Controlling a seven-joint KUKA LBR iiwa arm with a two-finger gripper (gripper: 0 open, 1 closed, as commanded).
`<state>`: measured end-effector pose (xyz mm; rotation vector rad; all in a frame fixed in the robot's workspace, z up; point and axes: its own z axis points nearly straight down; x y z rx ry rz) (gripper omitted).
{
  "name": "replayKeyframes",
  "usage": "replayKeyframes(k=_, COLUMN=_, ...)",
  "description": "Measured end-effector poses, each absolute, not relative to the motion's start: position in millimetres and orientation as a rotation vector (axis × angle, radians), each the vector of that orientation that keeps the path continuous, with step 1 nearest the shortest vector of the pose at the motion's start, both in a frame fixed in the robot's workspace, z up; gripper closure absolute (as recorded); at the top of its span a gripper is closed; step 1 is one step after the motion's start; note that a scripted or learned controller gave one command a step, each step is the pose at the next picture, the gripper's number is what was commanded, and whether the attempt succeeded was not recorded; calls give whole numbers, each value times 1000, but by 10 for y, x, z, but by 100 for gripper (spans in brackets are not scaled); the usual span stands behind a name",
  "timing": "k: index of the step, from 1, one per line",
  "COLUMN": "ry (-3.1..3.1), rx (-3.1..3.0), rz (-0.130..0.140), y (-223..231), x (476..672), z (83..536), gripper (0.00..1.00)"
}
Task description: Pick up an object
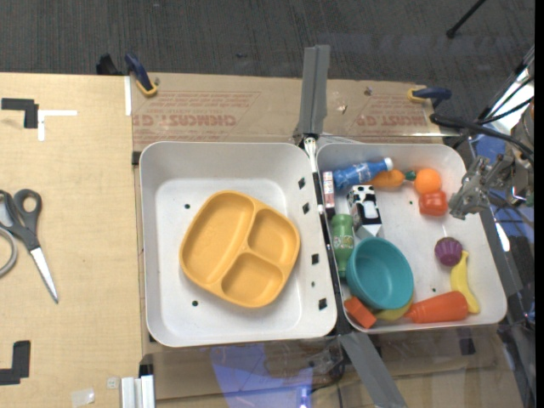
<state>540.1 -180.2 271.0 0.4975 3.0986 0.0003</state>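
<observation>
Two white bins [153, 253] sit on a tan table [68, 228]: one carries a yellow-orange divided plate [240, 248], the other a teal bowl [380, 272], blue bottle [360, 173], green bottle [342, 236], black-and-white cow-patterned toy [365, 206], orange ball [427, 179], purple plum [448, 249], yellow banana [464, 283] and orange carrot [439, 308].

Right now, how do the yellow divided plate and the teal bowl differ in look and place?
The yellow divided plate is flat with three compartments; the teal bowl is deep with one round hollow. The plate looks wider than the bowl. The plate lies alone in the left bin; the bowl sits crowded among toys in the right bin. Both stand open side up.
</observation>
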Motion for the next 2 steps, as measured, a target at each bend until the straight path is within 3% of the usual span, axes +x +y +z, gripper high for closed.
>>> replayKeyframes(k=1, ry=3087, rx=574, rz=0, y=-1673, x=5745, z=1081, gripper=100)
replayKeyframes(k=2, ry=3085, rx=574, rz=0, y=-1676, x=5748, z=1085, gripper=0)
